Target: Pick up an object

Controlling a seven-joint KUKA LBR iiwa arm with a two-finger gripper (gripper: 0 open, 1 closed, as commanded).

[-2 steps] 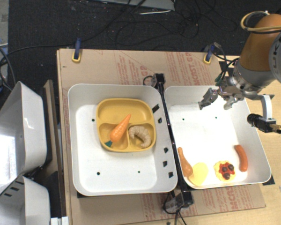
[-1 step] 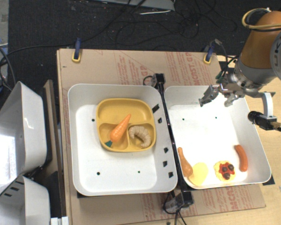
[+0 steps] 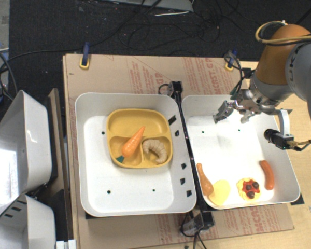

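Two shallow white plastic bins sit side by side on a table point(image 3: 145, 66) topped with brown printed cardboard. The left bin point(image 3: 93, 139) holds a glossy yellow divided plate point(image 3: 119, 121) with rounded corners. On the plate a smooth orange toy carrot point(image 3: 133, 141) lies with its long axis on a diagonal, its narrow tip towards the far right corner of the plate and its thick end, with a bit of green, towards the near left. Just beside it to the right lies a pale, ridged, curled toy shrimp point(image 3: 155, 150).

The right bin point(image 3: 233, 154) carries its things along the near edge. A slim orange-tan piece point(image 3: 204, 179), shaped like a drumstick, lies near the near left corner, long axis running from the far left to the near right. A flat pale yellow disc point(image 3: 221, 190) touches its lower end. Next comes a small round yellow piece with red and dark toppings point(image 3: 249, 188), its detail too small to make out. A smooth orange-red sausage point(image 3: 268, 174) lies near the right edge, long axis roughly far to near.

The end effector point(image 3: 234, 111) hangs over the far part of the right bin, well apart from these things; its two dark fingers point(image 3: 221, 113) stand apart with nothing between them. The grey arm point(image 3: 300, 66) with its orange band is cut off at the right edge.
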